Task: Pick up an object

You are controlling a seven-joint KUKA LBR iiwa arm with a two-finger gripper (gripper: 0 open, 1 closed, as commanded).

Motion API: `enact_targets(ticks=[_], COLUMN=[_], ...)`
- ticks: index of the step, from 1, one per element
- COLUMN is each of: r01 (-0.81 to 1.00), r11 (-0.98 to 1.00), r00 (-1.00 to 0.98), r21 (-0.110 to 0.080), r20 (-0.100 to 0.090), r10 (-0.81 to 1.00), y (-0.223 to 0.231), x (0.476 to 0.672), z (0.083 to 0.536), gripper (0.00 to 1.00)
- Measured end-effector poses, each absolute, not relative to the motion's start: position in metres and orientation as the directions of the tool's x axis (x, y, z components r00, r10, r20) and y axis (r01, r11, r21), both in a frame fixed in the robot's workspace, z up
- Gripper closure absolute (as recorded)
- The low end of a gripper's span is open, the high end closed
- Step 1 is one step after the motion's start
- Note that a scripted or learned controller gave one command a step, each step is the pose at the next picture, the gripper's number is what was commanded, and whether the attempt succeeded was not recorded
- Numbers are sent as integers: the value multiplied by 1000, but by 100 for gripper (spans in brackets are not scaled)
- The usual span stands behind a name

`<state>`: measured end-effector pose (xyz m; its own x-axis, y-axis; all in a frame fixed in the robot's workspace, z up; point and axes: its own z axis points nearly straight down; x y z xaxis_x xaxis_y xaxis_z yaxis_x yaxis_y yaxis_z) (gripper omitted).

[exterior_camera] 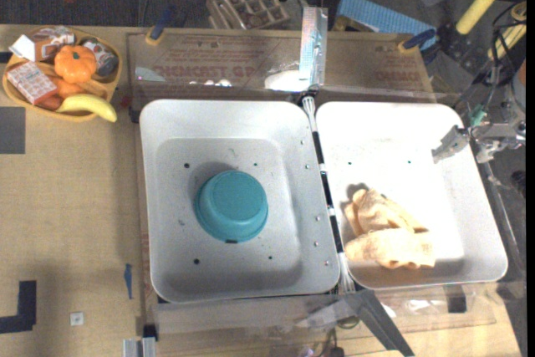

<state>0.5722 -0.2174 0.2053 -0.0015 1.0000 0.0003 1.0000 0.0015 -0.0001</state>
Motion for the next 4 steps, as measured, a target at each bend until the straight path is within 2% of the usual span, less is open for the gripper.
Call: enact_targets(ticks=[1,2,3,4], r01=[960,962,962,941], r11=[281,273,273,338], r00=[-281,-273,-273,-338], r21=[0,4,4,7], r20=[1,-2,-2,0], r10=[960,962,962,941], y=[-136,-140,-140,-147], x=[518,518,518,517], z=[99,109,109,90], gripper=[0,100,0,0])
